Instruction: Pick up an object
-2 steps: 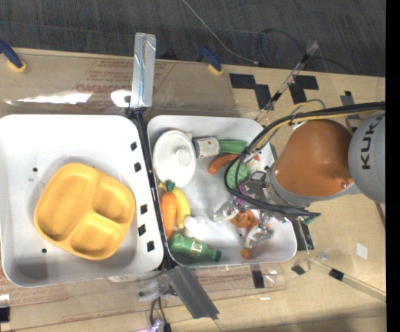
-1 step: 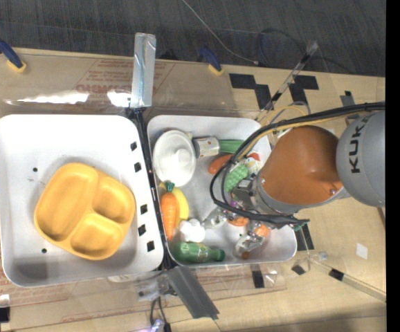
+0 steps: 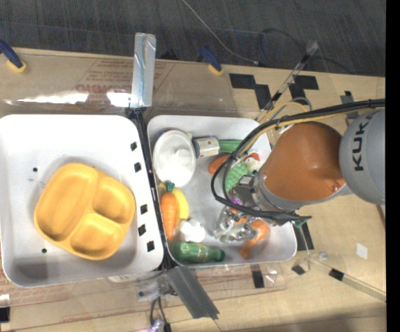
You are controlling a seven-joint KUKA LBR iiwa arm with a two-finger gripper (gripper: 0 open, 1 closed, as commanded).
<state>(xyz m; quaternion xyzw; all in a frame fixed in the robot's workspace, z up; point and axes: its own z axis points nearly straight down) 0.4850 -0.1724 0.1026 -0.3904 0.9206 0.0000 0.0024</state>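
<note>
Down in the right shallow white bin (image 3: 186, 126), low at its right end, sits the metal claw (image 3: 236, 225), hanging under the grey arm with the orange band (image 3: 304, 164). Spread or pressed together? Cannot tell: a tangle of metal and cables hides the tips. Touching the claw's right side, an orange shrimp-shaped toy (image 3: 257, 235), curled along the bin's lower wall; whether pinched or merely alongside, cannot tell. Just above the claw, a green block-like toy (image 3: 239, 173), ringed by looping black cable.

Over to the left of that same bin: a white round plastic cup (image 3: 174, 154) near the upper left corner, a small silver and green tube-shaped item (image 3: 214, 146) lying just beside it to the right. Below the cup, an orange toy carrot with a green top (image 3: 169, 213) upright along the left wall, a yellow banana-shaped toy (image 3: 181, 204) tucked against its right side. Lower still, a green toy cucumber (image 3: 196, 253) lying flat along the bottom wall, a small white lump (image 3: 192, 232) just above it.

In the left shallow white bin (image 3: 20, 137), well apart from the claw, a yellow plastic divided plate (image 3: 84, 209) resting in the middle, three compartments facing up. Beneath both bins, the brown tabletop (image 3: 68, 75).
</note>
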